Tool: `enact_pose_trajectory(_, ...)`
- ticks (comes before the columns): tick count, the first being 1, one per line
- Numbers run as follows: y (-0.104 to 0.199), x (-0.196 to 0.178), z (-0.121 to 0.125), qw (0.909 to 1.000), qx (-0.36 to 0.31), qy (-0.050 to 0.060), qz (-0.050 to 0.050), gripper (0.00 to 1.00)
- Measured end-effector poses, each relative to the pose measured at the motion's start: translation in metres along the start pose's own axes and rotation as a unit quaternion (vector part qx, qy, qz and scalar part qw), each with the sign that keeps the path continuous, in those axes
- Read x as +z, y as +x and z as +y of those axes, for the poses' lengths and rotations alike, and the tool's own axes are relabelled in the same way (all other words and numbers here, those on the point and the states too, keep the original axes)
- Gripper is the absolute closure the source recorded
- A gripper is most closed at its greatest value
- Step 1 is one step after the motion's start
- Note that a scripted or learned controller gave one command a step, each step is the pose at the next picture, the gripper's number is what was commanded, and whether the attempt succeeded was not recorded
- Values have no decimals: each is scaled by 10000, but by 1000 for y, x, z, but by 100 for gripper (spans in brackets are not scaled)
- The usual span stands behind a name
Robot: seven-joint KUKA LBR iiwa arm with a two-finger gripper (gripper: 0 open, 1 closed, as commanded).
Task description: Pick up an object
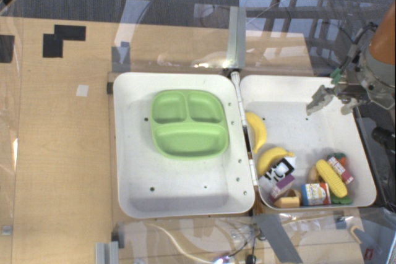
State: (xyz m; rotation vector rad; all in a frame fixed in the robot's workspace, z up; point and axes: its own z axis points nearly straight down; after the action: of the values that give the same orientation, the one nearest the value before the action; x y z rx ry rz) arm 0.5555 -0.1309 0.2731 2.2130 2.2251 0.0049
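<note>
Bench (55,133): pale wood surface, bearing two shallow white bins side by side
Left bin (133,188): holds a green divided plate (189,123), three compartments, lying flat near the middle
Right bin (291,117): objects gathered along its near edge and left wall, far part bare
Banana by the wall (257,130): yellow, curved, lying against the left wall of the right bin
Second banana (272,159): just below the first, touching a small black-and-white box (281,168)
Purple item (283,183): small, tucked just under the black-and-white box
Tan block (288,200): at the near edge, beside a red-labelled can (315,193)
Corn cob (331,178): yellow, slanted, resting between the can and a red packet (340,169) near the right wall
Arm: grey with orange band, reaching in from the right edge, above the far right corner of the right bin
Gripper (331,102): hanging over the bare far part of the right bin — two fingers spread apart, one light-coloured fingertip (315,101) pointing left, nothing between them
Gripper versus objects: well apart from the cluster at the near edge — no contact with any item
</note>
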Motion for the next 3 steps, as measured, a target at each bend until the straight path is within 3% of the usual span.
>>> enact_pose_trajectory(1, 83, 76, -36, 9967, -811, 4, 4, 0)
enact_pose_trajectory(2, 96, 88, 28, 9924, -1227, 0, 5, 0)
enact_pose_trajectory(3, 43, 168, 29, 9958, -919, 9, 2, 0)
